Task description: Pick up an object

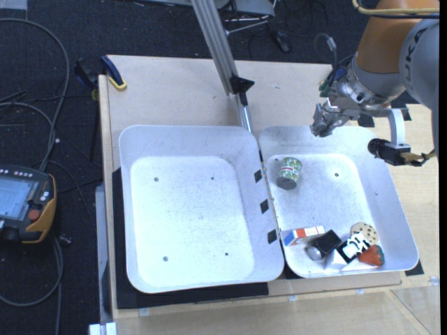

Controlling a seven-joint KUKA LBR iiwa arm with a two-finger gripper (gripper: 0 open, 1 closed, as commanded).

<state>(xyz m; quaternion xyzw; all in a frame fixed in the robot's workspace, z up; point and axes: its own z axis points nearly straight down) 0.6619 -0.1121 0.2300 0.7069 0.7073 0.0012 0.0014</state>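
Nearest the camera, in the front corner of the right bin (pixel 391 208), I see a cluster: a red-and-blue small box (pixel 304 234), a black block (pixel 325 243), a black-and-white piece (pixel 355 245), a tan disc (pixel 362 232) and a red item (pixel 372 256), touching or overlapping. Farther back, near the left wall of that bin, a green-patterned can (pixel 288 172) lies well apart from the cluster. The left bin (pixel 133 208) sits alongside. Farthest, the gripper (pixel 323 125) hangs above the back rim of the right bin; I cannot tell its finger state and nothing is visibly held.

Judgement: approach step, no grasp yet. The can looks the easiest target; I would need to move forward and left, then descend over it.
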